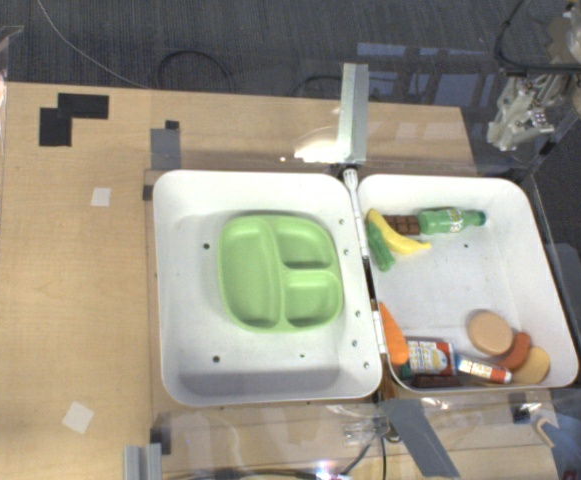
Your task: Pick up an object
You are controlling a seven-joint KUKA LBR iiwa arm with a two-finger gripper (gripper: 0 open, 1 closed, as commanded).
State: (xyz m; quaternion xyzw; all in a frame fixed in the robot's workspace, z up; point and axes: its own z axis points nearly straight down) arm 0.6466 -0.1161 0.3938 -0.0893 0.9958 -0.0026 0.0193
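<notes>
Robot gripper [518, 120] hovers above the right white bin's [545, 243] far corner, holding nothing; whether its fingers are wide or narrow cannot be told.
Best target, seemingly: the green plastic bottle [450, 220] lying apart near the far wall; descend centred, closing across its narrow body.

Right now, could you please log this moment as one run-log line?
claw: above right bin's far corner, nothing held | green bottle, banana: in bin | green tray: left bin
</notes>
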